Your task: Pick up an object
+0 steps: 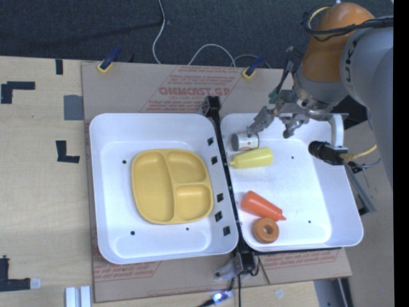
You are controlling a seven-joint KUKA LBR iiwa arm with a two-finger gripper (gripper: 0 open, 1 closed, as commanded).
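One donut, one carrot, one yellow bottle, one yellow tray.

One fixed camera above the bench, angled down over both white bins, moderately close.

Two white bins; one yellow divided plate; one yellow bottle; one orange carrot; one brown doughnut; one small grey cylinder.
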